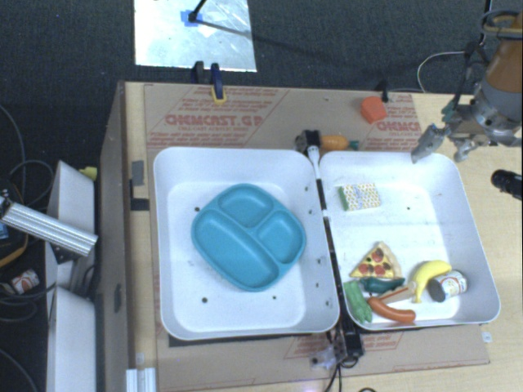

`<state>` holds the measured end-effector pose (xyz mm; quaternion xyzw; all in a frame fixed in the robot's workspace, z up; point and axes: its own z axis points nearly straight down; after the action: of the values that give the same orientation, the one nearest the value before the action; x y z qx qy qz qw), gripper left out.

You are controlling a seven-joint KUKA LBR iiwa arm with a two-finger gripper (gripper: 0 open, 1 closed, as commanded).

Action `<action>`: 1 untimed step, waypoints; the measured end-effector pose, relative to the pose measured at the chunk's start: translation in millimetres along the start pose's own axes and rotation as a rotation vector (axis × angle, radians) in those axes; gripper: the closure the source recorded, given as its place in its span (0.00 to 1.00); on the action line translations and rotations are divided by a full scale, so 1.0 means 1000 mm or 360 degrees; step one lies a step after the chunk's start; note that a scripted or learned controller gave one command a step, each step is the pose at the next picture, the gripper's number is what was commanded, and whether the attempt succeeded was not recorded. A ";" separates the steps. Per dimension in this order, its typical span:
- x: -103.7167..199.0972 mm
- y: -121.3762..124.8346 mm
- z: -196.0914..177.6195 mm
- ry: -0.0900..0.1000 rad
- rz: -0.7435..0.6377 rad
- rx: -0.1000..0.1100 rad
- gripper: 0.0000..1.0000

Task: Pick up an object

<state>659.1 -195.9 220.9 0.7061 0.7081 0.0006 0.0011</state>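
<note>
Here, the pickable objects lay in the right bin (466, 211). A small patterned block (360, 196) sat alone near the bin's far-left corner. The rest were bunched along the near edge: a pizza slice toy (377, 261), below it a dark green vegetable piece (381, 285) and a green pod (356, 301) by the near-left corner, with a hot dog (393, 309) just beside them against the near wall. A banana (427, 275) curved toward the near-right corner, touching or all but touching a small can (449, 285) lying on its side. The gripper (448, 147) hung over the far-right corner of this bin, above the rim, well apart from every object in it; its fingers stood spread and nothing was between them. The grey arm (500, 80) ran up to the right, orange band visible above the wrist. The left bin (176, 211) held a blue divided plate (248, 236) set at a slant near its middle. On the cardboard-covered bench (245, 113) beyond the bins, an orange block (373, 109) lay near the far-right corner, and a small orange and green item (336, 144) rested just beyond the seam between the two bins; too small to identify.
</note>
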 end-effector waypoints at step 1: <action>0.021 0.009 0.137 0.0002 -0.0003 0.0004 0.00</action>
<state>668.3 -174.5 83.9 0.7055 0.7087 0.0002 0.0000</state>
